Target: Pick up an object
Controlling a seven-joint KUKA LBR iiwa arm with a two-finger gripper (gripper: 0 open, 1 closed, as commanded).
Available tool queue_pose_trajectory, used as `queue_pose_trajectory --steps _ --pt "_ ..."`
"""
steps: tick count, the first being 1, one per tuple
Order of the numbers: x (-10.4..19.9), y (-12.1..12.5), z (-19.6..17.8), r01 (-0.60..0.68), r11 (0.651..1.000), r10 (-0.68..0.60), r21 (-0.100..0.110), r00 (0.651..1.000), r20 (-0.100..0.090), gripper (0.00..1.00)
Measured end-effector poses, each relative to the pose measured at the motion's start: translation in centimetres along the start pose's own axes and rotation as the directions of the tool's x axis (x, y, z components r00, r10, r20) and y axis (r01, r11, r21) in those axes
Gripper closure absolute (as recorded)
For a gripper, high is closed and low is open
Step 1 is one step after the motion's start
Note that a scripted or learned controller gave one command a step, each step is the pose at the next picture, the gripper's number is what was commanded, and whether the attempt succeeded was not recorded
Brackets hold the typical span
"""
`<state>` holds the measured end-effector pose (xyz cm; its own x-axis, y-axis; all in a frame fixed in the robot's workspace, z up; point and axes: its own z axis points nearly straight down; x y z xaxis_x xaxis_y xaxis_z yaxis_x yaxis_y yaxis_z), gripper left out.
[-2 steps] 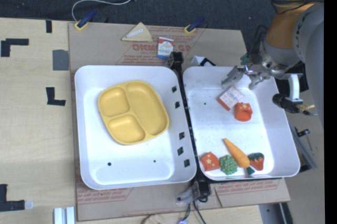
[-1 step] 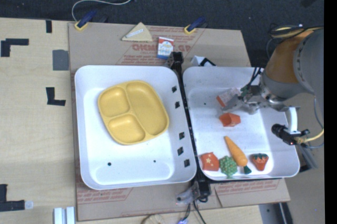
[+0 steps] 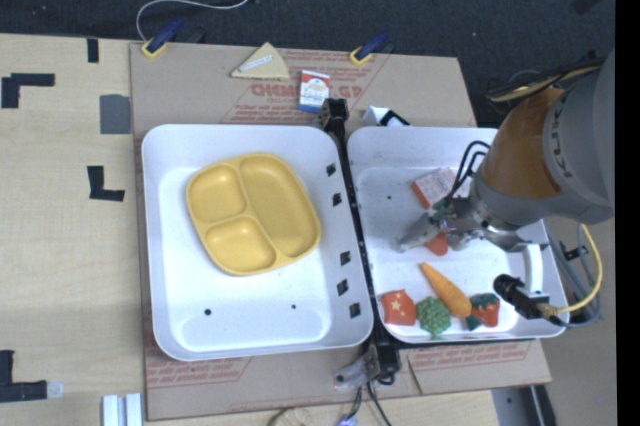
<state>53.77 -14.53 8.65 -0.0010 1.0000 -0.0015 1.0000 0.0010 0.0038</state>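
My gripper (image 3: 432, 232) hangs low over the middle of the right bin (image 3: 385, 164), reaching in from the right. A small red-orange piece (image 3: 438, 245) lies right under it, touching or nearly touching; whether it is held is unclear. A red and white packet (image 3: 433, 185) lies just behind the gripper. Along the bin's front are an orange carrot (image 3: 446, 288), a green broccoli (image 3: 433, 315), a red block (image 3: 398, 307) and a red fruit with a green top (image 3: 485, 311).
The left bin (image 3: 170, 314) holds a yellow divided plate (image 3: 250, 212). Behind the bins, on the cardboard, stand a small red and white carton (image 3: 314, 91) and a pale wedge (image 3: 263, 64). A black divider (image 3: 346, 204) runs between the bins.
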Motion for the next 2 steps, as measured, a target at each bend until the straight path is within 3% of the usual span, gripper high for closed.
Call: queue_pose_trajectory --steps 1,2 --pt "-0.1 0.1 -1.0 -0.001 1.0 0.001 -0.001 1.0 0.002 1.0" --pt "7.2 2.3 -9.8 0.001 1.0 -0.001 0.003 1.0 -0.002 1.0"
